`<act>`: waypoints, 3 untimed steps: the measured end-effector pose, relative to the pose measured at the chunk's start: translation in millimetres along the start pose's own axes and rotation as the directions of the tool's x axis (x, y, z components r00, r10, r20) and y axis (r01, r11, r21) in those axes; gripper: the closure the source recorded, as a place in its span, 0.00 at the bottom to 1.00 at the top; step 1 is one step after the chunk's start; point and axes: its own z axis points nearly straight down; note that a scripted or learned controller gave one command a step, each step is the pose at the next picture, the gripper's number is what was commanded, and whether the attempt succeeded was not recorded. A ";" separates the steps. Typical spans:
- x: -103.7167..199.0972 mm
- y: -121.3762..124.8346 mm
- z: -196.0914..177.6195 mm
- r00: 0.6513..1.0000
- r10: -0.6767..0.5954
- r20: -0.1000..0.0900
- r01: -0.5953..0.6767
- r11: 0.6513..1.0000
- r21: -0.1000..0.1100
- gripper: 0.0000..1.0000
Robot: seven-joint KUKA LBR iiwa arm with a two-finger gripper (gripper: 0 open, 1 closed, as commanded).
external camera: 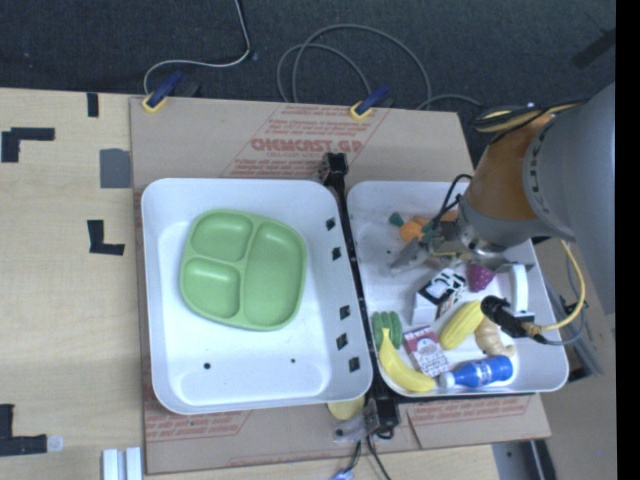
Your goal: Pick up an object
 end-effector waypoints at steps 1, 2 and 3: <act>43.5 44.7 3.2 1.000 0.000 -0.007 0.000 1.000 0.014 0.00; 40.9 71.2 5.7 1.000 0.007 -0.011 -0.007 0.999 0.039 0.00; 27.5 78.5 7.7 1.000 0.009 -0.025 -0.008 0.998 0.060 0.00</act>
